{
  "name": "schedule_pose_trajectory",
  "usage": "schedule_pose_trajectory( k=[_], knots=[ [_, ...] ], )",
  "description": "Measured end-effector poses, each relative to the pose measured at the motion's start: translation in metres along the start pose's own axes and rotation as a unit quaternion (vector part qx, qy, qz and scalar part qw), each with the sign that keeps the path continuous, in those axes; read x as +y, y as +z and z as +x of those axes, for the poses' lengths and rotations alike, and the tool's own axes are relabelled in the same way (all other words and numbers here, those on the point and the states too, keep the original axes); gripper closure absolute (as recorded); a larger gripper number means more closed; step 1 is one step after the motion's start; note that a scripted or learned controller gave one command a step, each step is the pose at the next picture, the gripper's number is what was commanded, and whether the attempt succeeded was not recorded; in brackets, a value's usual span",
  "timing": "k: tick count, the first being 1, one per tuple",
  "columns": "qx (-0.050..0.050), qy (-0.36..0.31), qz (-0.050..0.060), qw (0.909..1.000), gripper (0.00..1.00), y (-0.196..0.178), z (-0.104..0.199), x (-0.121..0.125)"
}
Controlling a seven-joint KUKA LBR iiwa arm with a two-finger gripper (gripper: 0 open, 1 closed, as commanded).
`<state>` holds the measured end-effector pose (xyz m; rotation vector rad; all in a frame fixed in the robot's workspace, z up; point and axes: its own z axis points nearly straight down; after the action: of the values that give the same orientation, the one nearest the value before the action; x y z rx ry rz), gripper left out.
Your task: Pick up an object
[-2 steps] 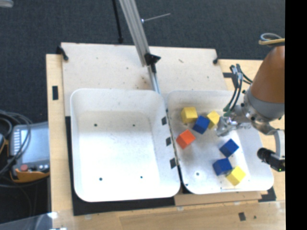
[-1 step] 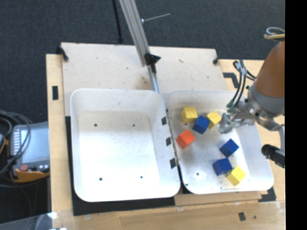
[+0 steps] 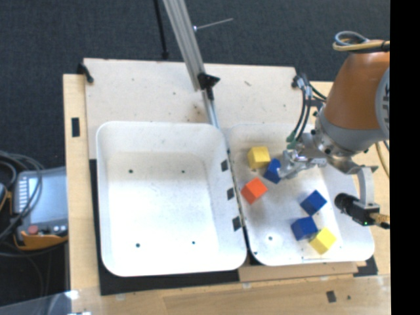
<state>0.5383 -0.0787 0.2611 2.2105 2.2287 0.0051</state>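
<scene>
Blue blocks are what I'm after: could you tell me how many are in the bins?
3, all in the right bin: one at the gripper beside a yellow block, one mid-bin, one nearer the front. The arm may hide others.

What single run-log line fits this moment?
arm: over right bin | gripper: at blue block beside yellow block | grasp: unconfirmed

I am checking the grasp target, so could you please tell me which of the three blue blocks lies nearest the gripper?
The small blue block beside the yellow cube, right at the gripper; the other two blue blocks lie nearer the bin's front.
</scene>
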Motion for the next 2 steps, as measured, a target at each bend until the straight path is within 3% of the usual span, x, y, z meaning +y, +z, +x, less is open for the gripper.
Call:
schedule_pose_trajectory(
  k=[2],
  knots=[
    [0.0,0.001,0.001,1.0,1.0,0.007,0.098,0.013]
  ],
)
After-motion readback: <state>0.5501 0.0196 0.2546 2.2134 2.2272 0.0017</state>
